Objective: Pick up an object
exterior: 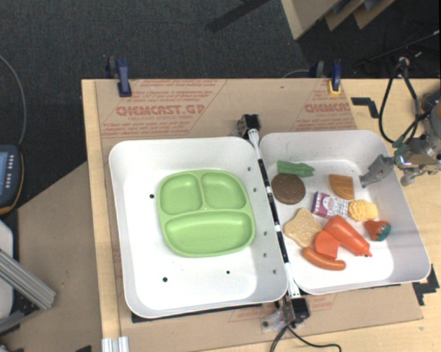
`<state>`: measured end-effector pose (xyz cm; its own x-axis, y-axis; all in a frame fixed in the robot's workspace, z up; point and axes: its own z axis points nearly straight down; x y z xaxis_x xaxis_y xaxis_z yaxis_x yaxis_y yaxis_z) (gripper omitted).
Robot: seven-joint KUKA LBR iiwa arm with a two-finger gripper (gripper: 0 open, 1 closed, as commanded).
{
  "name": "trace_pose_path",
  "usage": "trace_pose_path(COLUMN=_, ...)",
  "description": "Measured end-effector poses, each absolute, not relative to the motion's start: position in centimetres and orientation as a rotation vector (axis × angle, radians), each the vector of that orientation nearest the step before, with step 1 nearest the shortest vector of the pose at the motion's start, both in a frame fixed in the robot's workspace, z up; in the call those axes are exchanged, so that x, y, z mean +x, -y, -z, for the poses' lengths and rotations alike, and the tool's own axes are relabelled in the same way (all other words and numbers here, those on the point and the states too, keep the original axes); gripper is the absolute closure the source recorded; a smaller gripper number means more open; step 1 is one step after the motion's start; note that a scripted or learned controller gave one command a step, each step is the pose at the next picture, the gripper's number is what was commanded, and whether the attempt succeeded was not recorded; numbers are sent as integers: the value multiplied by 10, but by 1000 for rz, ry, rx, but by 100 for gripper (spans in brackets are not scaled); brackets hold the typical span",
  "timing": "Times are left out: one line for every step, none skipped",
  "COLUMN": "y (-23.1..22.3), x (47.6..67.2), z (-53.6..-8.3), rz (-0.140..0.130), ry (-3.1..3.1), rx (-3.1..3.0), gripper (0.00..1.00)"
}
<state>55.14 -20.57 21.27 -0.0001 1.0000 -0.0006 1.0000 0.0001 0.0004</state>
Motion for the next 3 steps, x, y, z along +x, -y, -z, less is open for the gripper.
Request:
trace_pose_path(y=167, x=585, z=-81, rz=-9, ry=-2225, rx=2220, gripper=0)
trace_pose_path(y=170, x=588, z=-101, rz=-16, ry=-2216, rx=2213, gripper=100)
trace_pose_path(y=170, x=587, z=-99, rz=-13, ry=-2216, rx=2215, gripper=0)
